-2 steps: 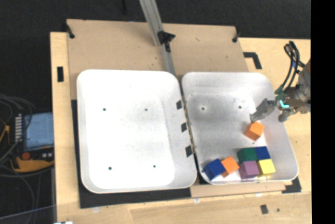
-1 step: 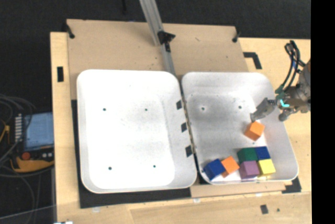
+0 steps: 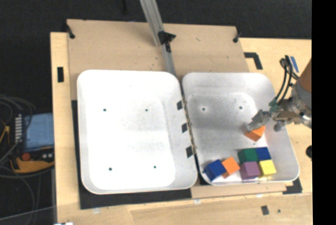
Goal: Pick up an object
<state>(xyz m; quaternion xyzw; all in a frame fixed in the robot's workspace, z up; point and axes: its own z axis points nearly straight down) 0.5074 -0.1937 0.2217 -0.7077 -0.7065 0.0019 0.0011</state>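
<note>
Dark floor surrounded a pale wooden bench (image 3: 131, 50), seen from above at a slant. Two shallow white bins sat side by side on it: the left bin (image 3: 131, 87) and the right bin (image 3: 226, 87), touching along their inner edges. A grey metal rail (image 3: 149, 3) ran diagonally from the far edge down toward the seam between them. Off the bench on the left lay a blue box (image 3: 39, 130) among dark cables (image 3: 10, 108).

Arm came in from the right, its orange band (image 3: 306, 77) at the frame edge. Gripper (image 3: 258, 125) was low over the right side of the right bin, with an orange block (image 3: 254, 133) at its tip. The block appeared tilted and sat between the fingers, so the gripper looked closed around it; whether it was lifted off the bin floor could not be told.

Other blocks clustered in the near right corner of that bin: a blue block (image 3: 214, 169), a second orange block (image 3: 230, 165) just beside it, a purple block (image 3: 250, 170), a yellow block (image 3: 268, 167), a green block (image 3: 248, 156) and a dark blue block (image 3: 262, 153) behind those.
</note>
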